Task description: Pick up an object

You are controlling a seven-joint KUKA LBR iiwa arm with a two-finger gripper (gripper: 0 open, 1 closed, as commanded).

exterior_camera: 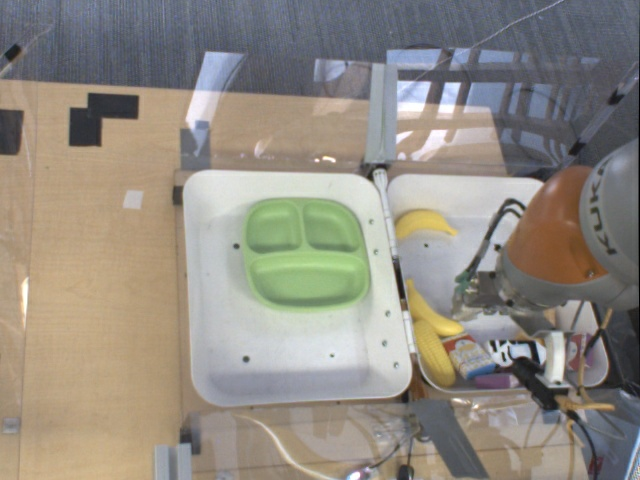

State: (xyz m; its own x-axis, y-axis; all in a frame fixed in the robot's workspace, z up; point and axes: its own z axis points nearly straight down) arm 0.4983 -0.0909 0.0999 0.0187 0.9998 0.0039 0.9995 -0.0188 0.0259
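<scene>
Now we see the arm [570,238] hang over the right bin [440,193], gripper [478,293] low by a banana [432,313] at lower centre-right. Can't tell the finger state. Approach step, we judge; next: descend & close.

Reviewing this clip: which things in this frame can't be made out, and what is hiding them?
- Gripper: in the camera view the arm's orange band covers most of it, so its state and any contents are unreadable.
- Right bin: the arm hides its right part.
- Small items at that bin's near edge: crowded, partly under the arm, too small to identify.
- Lower banana: its near end merges with the clutter.
- Green divided plate in the left bin: fully readable.
</scene>
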